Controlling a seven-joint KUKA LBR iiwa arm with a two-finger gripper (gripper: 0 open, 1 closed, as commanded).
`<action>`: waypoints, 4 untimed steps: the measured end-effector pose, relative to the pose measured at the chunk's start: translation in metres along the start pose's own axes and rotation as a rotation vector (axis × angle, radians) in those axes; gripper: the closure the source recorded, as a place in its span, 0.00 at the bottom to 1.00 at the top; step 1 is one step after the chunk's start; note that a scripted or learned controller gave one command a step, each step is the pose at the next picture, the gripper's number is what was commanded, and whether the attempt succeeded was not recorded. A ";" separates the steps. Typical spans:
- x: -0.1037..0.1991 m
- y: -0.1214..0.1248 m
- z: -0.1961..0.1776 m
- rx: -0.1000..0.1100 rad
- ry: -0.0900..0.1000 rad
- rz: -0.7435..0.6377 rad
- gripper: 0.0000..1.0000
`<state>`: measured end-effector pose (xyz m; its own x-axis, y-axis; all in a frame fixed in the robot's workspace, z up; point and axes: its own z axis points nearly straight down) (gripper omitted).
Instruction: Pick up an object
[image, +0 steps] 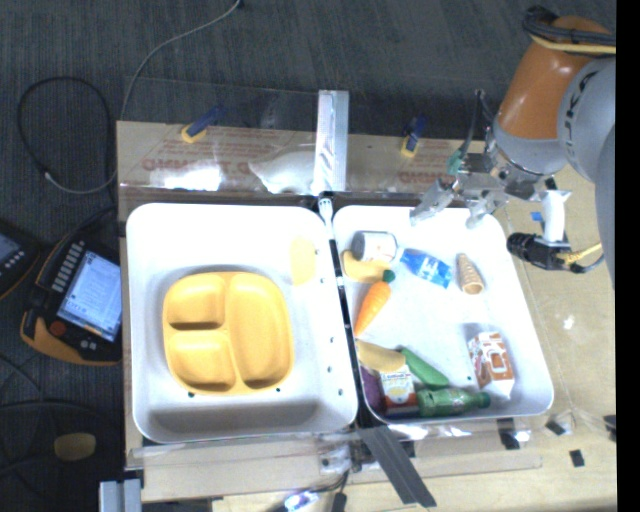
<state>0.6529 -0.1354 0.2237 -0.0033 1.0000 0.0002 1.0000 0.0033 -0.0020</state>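
Orange carrot (372, 303) lying slantwise, right bin's left side; blue-white bottle (424, 267) flat nearby.

The bench (570, 330) bears two white bins side by side: left bin (145, 300), right bin (520, 290)

Even overhead light is washing the two shallow white plastic bins (140, 300) bright; dark floor edges are staying dim, detail slightly soft.
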 end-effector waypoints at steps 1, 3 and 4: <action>-0.045 0.009 0.025 0.001 -0.003 0.377 0.00; -0.013 -0.091 0.134 -0.013 0.000 0.519 0.00; 0.019 -0.061 0.043 0.000 0.000 0.146 0.00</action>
<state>0.5918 -0.1168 0.1811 0.1419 0.9899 -0.0005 0.9899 -0.1419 -0.0016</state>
